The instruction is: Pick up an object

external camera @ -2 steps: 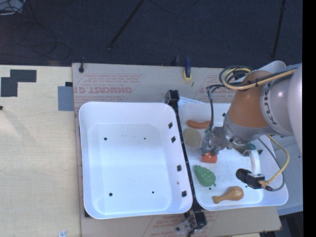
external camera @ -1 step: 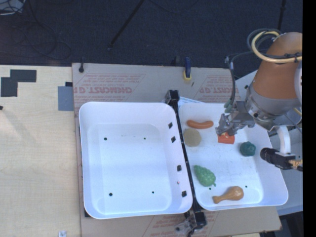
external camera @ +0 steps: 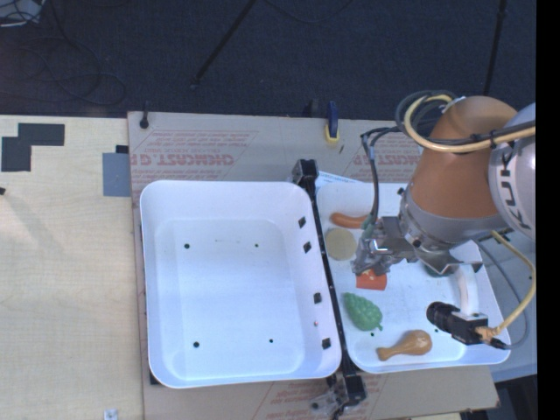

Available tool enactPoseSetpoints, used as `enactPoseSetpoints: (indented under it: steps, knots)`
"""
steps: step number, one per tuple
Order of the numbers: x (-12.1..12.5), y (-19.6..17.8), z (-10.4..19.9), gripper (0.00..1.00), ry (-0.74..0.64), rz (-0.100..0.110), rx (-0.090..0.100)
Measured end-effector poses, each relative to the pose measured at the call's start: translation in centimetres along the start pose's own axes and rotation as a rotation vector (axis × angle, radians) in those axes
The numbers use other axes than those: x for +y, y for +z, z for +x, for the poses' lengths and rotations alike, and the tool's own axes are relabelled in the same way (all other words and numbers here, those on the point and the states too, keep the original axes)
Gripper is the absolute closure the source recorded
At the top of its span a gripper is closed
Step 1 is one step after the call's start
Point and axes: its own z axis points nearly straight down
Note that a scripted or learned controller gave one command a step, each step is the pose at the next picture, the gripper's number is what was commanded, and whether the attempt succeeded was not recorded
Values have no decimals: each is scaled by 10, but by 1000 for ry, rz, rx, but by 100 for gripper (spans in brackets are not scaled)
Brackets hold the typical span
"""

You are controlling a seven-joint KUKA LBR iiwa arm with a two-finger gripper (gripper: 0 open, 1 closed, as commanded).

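Two white bins sit side by side, the left bin (external camera: 229, 185) showing small dark dots across its floor, the right bin (external camera: 407, 311) touching it. Black clips (external camera: 305, 171) line the seam between them. Underneath lies a cardboard sheet (external camera: 210, 151) with red print, and a blue clamp (external camera: 332, 121) is at its far edge. On the pale wooden bench (external camera: 61, 304), there's a grey square (external camera: 115, 173) to the left.

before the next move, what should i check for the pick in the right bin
1. Gripper over the right bin: ok.
2. Red block lies just under the gripper: ok.
3. Red block actually held: cannot tell.
4. Beige disc clear of the gripper: not ok, it sits close beside it.
5. Orange carrot-like toy out of the way: ok, it lies beyond the gripper.
6. Green toy and tan gourd-shaped toy out of the way: ok, both lie toward the bin's near end.
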Motion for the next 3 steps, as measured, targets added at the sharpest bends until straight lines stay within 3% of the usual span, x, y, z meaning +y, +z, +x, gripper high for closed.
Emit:
enactPoseSetpoints:
  steps: [1,2,3]
  knots:
    - [50,-44,24,100,-1,-10,-2]
    - [14,4,31,100,6,2,-1]
    - [29,-78,87,100,-4,-13,0]
